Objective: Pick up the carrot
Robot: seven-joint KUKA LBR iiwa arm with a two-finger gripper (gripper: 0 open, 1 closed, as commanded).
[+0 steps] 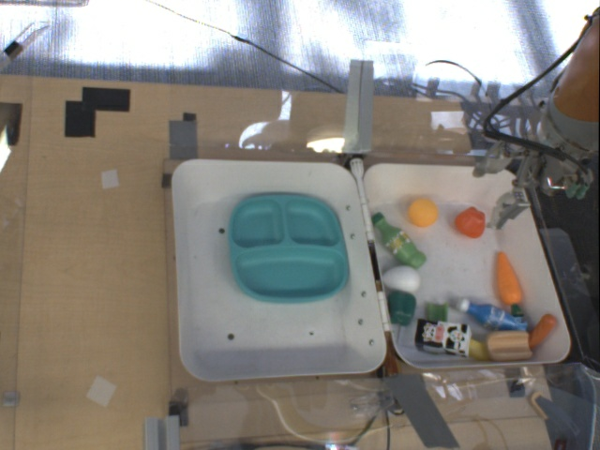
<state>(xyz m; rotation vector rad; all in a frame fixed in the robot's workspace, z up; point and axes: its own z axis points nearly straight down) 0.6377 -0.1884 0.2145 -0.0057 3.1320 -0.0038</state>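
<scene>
Left bin [202,345]: teal tray [288,247]. Right bin [553,345]: carrot [508,279], orange [423,213], green bottle [397,241], egg [402,278]. Tool [511,206] above right bin; fingers' state unclear.

A tan bench [94,279] carries two white bins [202,345], seemingly touching.

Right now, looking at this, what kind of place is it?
Most likely a robot lab bench for grasping trials: two white bins side by side, toy food such as a carrot and a green bottle, and cables across the bench.
</scene>
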